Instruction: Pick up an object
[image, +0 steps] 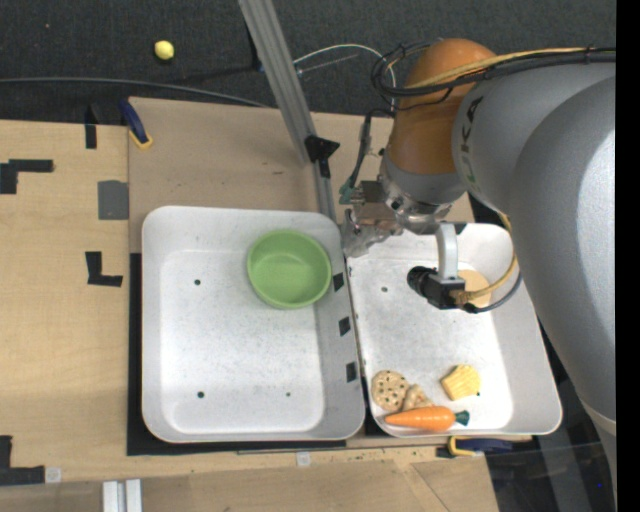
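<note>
Green bowl (289, 268) in left bin (170, 300), carrot (425, 420) — cracker (388, 387) — right bin (520, 400), gripper (362, 228) above.

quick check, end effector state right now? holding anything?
End effector: cannot be told from the camera view; it sits at the top-left corner of the right bin, with no object visibly in it.

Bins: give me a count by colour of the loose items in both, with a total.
Green: 1, bowl, left bin
Orange: 1, carrot, right bin
Yellow: 1, cheese-like wedge, right bin
Tan: 2, round cookie and smaller piece beside it, right bin
Total: 5
</note>
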